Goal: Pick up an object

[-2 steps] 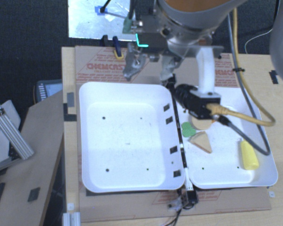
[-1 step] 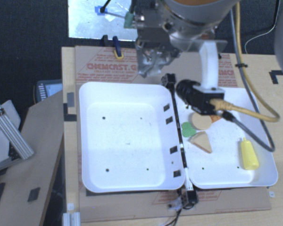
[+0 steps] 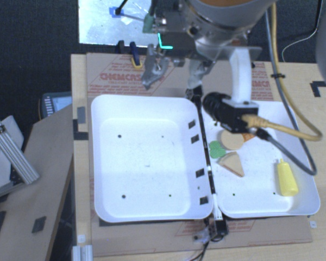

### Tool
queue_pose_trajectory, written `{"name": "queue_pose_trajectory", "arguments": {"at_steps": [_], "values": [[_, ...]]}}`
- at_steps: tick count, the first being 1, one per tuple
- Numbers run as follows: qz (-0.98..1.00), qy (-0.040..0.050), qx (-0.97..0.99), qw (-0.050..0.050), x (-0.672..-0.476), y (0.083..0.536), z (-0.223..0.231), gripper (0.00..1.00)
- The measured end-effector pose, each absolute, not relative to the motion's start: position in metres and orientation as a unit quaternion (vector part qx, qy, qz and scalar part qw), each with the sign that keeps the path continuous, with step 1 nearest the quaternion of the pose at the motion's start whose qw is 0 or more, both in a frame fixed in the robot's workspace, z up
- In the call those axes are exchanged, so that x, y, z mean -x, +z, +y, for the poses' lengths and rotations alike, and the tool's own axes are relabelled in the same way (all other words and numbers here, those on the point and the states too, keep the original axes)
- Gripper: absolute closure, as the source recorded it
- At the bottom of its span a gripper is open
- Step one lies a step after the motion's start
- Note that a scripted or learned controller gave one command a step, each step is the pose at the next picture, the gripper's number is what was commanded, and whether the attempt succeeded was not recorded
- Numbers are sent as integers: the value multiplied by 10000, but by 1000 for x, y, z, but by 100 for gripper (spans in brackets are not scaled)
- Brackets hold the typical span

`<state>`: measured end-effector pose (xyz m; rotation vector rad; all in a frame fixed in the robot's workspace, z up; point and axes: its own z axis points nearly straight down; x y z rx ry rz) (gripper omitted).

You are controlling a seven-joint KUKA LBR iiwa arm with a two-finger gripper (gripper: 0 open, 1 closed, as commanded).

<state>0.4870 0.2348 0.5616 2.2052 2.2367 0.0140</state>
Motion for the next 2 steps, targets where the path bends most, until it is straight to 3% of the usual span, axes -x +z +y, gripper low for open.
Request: {"name": "queue_pose_trajectory", "arguments": {"at_steps": [2], "values": [[7121, 45, -7021, 3, -487, 562, 235, 0]]}}
